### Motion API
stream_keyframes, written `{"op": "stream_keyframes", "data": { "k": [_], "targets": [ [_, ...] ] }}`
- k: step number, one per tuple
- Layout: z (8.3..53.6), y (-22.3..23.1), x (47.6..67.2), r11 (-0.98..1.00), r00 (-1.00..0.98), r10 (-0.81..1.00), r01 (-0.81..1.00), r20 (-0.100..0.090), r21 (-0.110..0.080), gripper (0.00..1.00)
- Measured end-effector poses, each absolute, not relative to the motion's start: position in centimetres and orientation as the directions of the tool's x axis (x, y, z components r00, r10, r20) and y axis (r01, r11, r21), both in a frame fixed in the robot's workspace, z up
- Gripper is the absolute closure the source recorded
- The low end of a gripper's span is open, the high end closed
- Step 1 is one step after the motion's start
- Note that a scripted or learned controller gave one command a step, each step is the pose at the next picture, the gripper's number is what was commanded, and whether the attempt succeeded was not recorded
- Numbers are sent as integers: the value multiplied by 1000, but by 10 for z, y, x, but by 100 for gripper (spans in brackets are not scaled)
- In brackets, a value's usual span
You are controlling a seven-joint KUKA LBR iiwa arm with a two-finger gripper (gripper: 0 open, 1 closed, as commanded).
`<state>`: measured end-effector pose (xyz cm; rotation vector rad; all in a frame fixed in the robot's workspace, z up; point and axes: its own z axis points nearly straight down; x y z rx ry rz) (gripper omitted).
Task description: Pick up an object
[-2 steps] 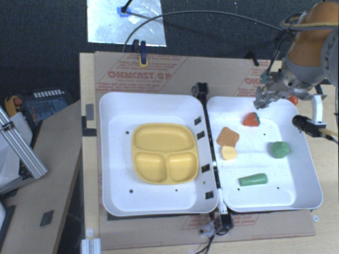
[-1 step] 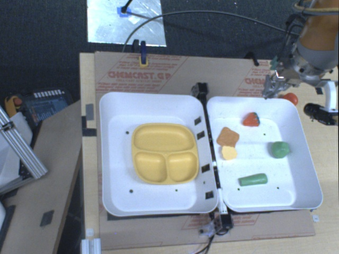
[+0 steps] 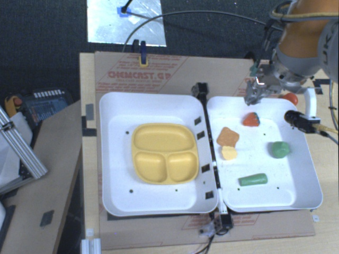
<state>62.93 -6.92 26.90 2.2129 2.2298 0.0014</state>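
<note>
A: Step in hand? The gripper [image 3: 255, 98] hangs at about 12 o'clock of the right bin [image 3: 302, 194], just above the red piece [image 3: 251, 119]. Nothing sits between its tips. I judge this the approach, before any grasp.

B: Finger state?

A: Cannot tell; the tips merge into a dark blur at this slant.

B: Candidate targets?

A: All in the right bin. The red piece, small and rounded with a dark fleck, at 12 o'clock. An orange slab [image 3: 228, 136], flat with soft corners, at 10 o'clock, touching a pale yellow chunk [image 3: 229, 153] just below it. A green lump [image 3: 280, 149], matte and roundish, at 3 o'clock. A green stick [image 3: 252, 180], long and smooth, at 6 o'clock.

B: Left bin [image 3: 114, 194]?

A: A yellow tray [image 3: 162, 152], glossy plastic, three compartments, centred.

B: Next move calls for?

A: Likely a short drop straight onto the red piece, centred so the tips straddle it. It looks small and rounded, so it may squirt out sideways.
</note>
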Motion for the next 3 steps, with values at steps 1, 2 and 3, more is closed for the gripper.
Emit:
{"op": "stream_keyframes", "data": {
  "k": [1,2,3],
  "targets": [
    [270,-25,609,9,-9,1000,1000,1,1,100],
    [266,19,580,8,-8,1000,1000,1,-1,100],
    [251,56,556,8,-8,1000,1000,1,-2,100]
  ]
}}
